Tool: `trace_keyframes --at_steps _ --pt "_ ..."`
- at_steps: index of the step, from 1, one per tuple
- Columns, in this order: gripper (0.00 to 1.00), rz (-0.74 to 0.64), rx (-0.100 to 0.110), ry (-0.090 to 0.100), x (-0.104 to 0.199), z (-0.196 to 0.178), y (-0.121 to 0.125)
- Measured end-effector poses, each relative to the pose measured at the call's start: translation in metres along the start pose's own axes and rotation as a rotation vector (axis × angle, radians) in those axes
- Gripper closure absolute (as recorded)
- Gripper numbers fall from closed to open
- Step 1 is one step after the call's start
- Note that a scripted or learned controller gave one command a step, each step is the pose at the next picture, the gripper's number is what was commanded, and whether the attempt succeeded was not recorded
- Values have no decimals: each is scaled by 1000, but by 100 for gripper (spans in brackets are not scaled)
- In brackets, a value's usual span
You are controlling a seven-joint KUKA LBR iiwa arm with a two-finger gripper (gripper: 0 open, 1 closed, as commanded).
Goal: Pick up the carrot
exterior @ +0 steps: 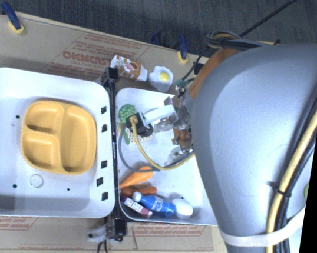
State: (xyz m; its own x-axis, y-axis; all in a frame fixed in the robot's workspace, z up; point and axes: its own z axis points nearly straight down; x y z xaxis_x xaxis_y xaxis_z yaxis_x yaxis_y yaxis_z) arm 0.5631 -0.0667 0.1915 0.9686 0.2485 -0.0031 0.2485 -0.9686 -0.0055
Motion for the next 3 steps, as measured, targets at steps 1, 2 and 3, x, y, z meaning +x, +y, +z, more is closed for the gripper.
trace_keyframes --at_steps 1,2,3 --pt "0 -3 -1 -1 -77 69 19" --pt "0 -194 0 0 -26 55 74" --pt "0 -94 -13 14 -69 98 15"
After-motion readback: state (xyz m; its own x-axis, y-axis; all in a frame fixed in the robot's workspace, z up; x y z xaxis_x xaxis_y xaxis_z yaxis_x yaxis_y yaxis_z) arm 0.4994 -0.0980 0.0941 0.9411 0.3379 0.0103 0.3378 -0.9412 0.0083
